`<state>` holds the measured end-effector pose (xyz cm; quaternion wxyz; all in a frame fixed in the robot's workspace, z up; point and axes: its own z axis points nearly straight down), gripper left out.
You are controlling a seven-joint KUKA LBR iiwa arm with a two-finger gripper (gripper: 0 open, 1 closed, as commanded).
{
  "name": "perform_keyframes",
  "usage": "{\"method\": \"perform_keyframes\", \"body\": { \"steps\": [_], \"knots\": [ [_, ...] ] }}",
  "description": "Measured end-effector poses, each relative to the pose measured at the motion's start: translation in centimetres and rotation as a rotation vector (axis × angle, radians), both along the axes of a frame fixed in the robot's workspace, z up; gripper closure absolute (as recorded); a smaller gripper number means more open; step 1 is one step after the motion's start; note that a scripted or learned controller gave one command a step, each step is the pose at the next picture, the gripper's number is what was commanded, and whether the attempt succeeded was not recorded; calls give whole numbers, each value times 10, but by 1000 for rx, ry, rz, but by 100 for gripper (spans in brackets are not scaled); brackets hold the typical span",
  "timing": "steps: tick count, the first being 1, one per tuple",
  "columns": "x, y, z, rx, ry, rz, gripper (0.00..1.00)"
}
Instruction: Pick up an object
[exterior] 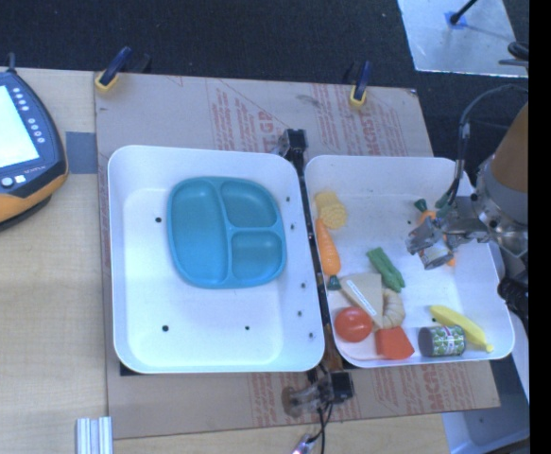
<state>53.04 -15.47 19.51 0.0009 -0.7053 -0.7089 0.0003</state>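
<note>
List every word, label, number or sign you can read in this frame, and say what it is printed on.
Red printing on the cardboard sheet under the bins: repeated lines, too blurred to read.
Label on the small can in the right bin: too small to read.
Buttons and screen of the pendant: no legible text.
Nothing else carries text.

Two white bins (124, 253), one blue divided plate (226, 232), one carrot (327, 247), one tomato (352, 324), one banana (460, 326), one can (441, 341), two clamps (112, 69).
</note>
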Motion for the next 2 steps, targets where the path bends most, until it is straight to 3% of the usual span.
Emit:
{"method": "perform_keyframes", "body": {
  "steps": [1, 2],
  "knots": [
    [7, 74, 46, 0, 0, 0, 100],
    [14, 131, 53, -1, 1, 0, 100]
  ]
}}
